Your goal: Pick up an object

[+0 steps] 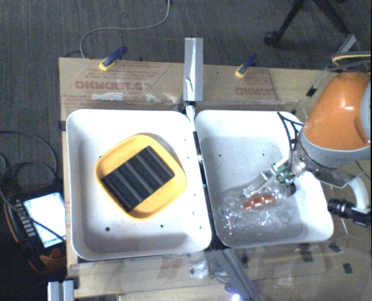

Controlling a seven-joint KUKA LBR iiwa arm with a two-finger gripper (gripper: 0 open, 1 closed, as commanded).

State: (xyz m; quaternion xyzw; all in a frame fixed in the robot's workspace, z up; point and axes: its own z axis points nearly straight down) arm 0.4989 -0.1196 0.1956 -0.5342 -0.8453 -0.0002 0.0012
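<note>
Camera view: the gripper [280, 175] was down in the right bin [236, 137], w/ the orange-banded arm [336, 115] coming in from the right above it. Fingers were too small and cluttered to read; couldn't tell if wide, narrow or on anything.

Key relation: the clear crinkled plastic packet [258, 207] lay just down-left of the gripper tip, touching or nearly so; couldn't say which. Its long axis ran roughly left-right w/ a slight rise toward the gripper, along the bin's near half. So, at a guess, the next move would've needed only a short drop toward lower-left.

Packet looked transparent, glossy, wrinkled, w/ a reddish-orange item [261, 200] inside. Probably light and slippery, easy to crumple.

Left bin [86, 231] held a yellow block w/ black ribbed top [140, 175], lying diagonally near the middle, well apart from the gripper.
</note>
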